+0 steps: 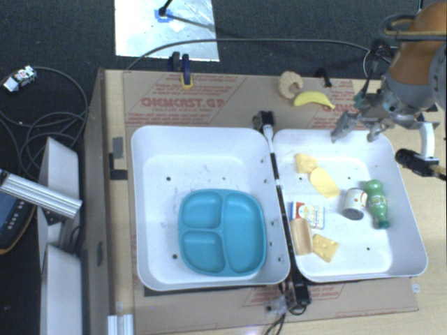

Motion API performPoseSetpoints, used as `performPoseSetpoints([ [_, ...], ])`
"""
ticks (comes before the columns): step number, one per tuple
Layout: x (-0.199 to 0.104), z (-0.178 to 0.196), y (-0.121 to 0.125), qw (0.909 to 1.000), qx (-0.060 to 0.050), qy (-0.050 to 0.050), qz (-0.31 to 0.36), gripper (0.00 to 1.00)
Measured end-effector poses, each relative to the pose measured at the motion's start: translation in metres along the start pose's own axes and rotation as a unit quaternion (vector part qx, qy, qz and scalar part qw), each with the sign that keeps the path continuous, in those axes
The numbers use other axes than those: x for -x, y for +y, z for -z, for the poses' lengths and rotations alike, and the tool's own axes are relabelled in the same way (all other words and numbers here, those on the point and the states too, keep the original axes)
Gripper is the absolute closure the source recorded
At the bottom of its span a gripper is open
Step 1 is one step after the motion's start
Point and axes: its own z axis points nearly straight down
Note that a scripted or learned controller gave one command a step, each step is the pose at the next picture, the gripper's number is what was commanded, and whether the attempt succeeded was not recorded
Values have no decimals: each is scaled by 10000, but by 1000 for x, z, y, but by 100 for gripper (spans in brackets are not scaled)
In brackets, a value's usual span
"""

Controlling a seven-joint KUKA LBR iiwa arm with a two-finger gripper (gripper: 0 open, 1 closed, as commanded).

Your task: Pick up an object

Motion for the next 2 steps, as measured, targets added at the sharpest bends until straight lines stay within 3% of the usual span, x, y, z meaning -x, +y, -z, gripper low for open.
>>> performPoseSetpoints([
  [1, 26, -117, -42, 10000, 7, -7, -11, 0],
  [2, 53, -117, -95, 10000, 3, -7, -11, 0],
])
